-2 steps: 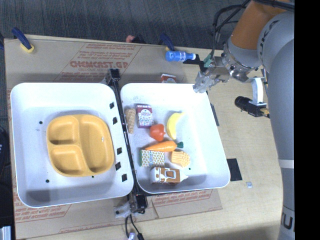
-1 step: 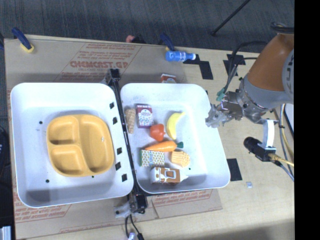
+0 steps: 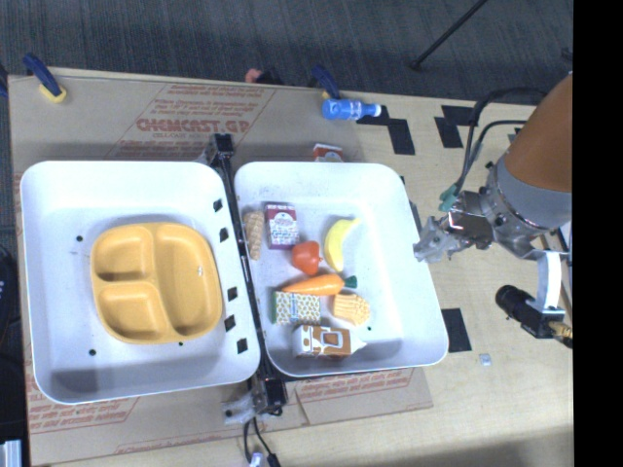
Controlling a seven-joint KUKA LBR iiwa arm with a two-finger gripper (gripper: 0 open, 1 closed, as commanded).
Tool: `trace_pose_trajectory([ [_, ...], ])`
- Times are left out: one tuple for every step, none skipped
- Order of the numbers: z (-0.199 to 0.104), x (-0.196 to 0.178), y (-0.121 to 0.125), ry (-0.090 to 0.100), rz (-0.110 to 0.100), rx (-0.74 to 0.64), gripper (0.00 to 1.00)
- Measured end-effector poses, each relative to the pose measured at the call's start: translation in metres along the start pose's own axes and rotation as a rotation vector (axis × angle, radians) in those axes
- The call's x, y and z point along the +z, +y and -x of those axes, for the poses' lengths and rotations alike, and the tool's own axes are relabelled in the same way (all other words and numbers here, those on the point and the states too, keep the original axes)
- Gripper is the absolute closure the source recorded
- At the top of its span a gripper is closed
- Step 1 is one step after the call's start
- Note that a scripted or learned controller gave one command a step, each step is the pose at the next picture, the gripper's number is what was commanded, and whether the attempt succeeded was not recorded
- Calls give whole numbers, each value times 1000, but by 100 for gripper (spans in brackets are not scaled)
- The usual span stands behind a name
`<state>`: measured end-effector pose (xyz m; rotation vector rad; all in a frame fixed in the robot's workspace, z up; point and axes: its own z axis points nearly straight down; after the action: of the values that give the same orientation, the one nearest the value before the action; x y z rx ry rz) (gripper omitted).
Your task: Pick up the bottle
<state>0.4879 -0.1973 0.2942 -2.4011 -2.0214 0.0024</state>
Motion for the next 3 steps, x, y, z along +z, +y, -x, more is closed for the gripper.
trace_pose_trajectory([
  [11, 10, -10, 0, -2, 82, 100],
  [8, 15, -10, 2, -5, 171, 100],
  [9, 34, -11, 0, -4, 207, 100],
])
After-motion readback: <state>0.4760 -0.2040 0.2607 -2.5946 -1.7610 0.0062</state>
